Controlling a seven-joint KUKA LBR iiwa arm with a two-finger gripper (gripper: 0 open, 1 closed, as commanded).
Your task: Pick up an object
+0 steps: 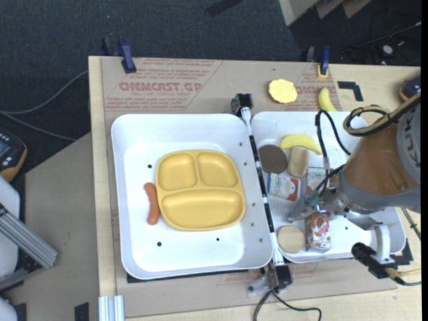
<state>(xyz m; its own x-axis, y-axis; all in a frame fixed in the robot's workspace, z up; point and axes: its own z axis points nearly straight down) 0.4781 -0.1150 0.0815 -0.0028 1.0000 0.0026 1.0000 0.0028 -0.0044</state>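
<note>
My gripper (311, 210) hangs low inside the right bin (394, 243), at the end of the grey arm with its orange band (374, 162). It hovers among several items: a white carton (284, 186) just to its left, a red packet (319, 233) right below it, and a beige round piece (290, 239) at the front. Further back lie a yellow banana (299, 141), a brown disc (272, 157) and a tan cylinder (297, 161). Whether anything is held cannot be told.
The left bin (130, 179) holds a yellow divided plate (199, 189) with an orange sausage (152, 202) beside it. On the bench behind the right bin lie a yellow disc (283, 91) and a small banana (326, 100). Black cables (324, 136) loop over the right bin.
</note>
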